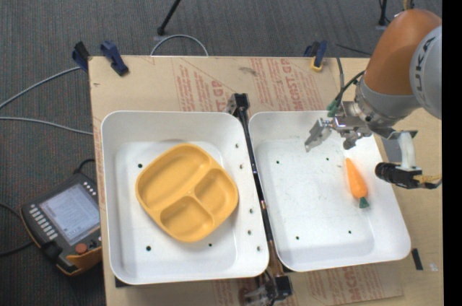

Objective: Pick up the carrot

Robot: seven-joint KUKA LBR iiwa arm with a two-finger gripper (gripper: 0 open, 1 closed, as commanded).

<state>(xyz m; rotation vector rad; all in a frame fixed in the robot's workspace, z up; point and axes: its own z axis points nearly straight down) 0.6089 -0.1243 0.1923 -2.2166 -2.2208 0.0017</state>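
Your carrot [356, 180] lies in the right bin [317, 254], near its right wall, green tip toward you. The gripper [333, 133] hovers above and left of the carrot, fingers spread, holding nothing.

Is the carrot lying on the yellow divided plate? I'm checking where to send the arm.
No, the carrot lies in the right bin, while the yellow plate sits in the left bin.

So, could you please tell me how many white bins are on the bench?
2: the left bin holds a yellow divided plate; the right bin holds the carrot.
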